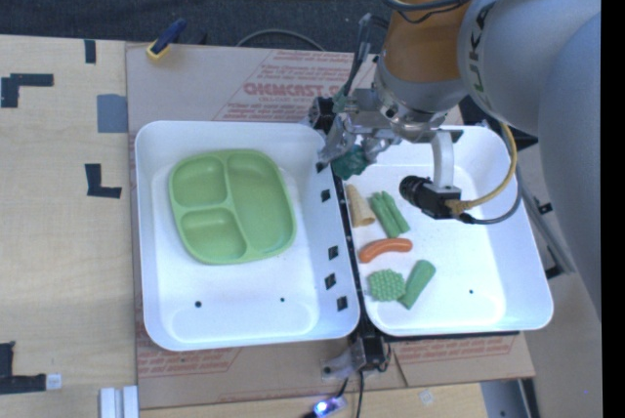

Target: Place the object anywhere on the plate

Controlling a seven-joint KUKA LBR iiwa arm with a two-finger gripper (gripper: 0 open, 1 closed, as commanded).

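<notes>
The plate [232, 206], green with three compartments, lies in the left bin [161, 309], toward that bin's far half and tilted a little. No toy rests on it.

The jaws [344, 155] hang just right of the plate, over the seam where the left bin meets the right bin [508, 299], near the bins' far edge. Something dark green [352, 162] shows at their tip, but the wrist hardware hides the tip, so I cannot tell whether the jaws are open, closed, or gripping that green piece. The arm [435, 11], with its orange band, rises behind them, farther from the plate.

The loose toys lie in the right bin, all right of the plate and nearer the camera than the jaws. Closest to the jaws is a pale corn piece [359, 206], just beyond the seam. Beside it, farther from the plate, lie green beans [390, 213]. Below these sits an orange carrot [385, 249], then a knobbly green piece [385, 285] touching a green pod [418, 283]. A black part on a cable [428, 195] hangs over the right bin, right of the beans.

The bins rest on cardboard [264, 89] over the desk [59, 240].
</notes>
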